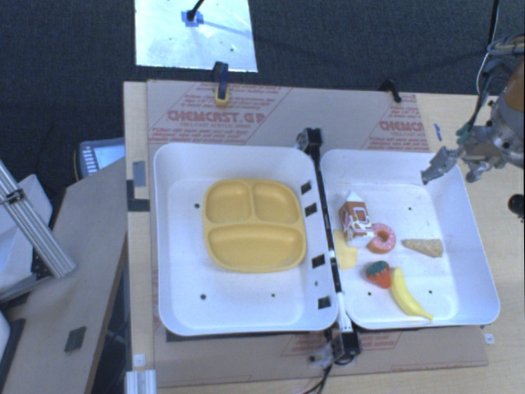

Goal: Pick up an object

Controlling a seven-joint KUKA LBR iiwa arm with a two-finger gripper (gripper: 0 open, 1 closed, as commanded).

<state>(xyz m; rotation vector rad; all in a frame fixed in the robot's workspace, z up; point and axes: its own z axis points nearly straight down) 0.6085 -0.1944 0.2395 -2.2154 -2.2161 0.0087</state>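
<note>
Toys sit clustered toward the left and near part of the right bin (pixel 459 220): a small milk carton (pixel 355 220), a pink donut (pixel 381 239) touching it on its right, a tan wedge that looks like a bread or pizza slice (pixel 423 247) a little further right, a strawberry (pixel 378 273) nearer to me, and a banana (pixel 408 294) just beside it toward the near rim. A pale yellow piece, maybe cheese (pixel 348 258), lies by the divider between the bins. The left bin (pixel 176 220) holds a yellow divided plate (pixel 253 224).

The gripper (pixel 459 162) hangs over the far right corner of the right bin, well apart from all the toys and carrying nothing. Its fingers look spread fairly wide, one tip (pixel 433 169) pointing left over the bin's far wall, though the view is soft there.

To my eye this is the approach stage, with no target yet engaged. Next the arm would need to travel left and nearer, settle above one item, and descend. The wedge looks the easiest reach; the carton and donut touch, so a grasp there risks nudging both.
</note>
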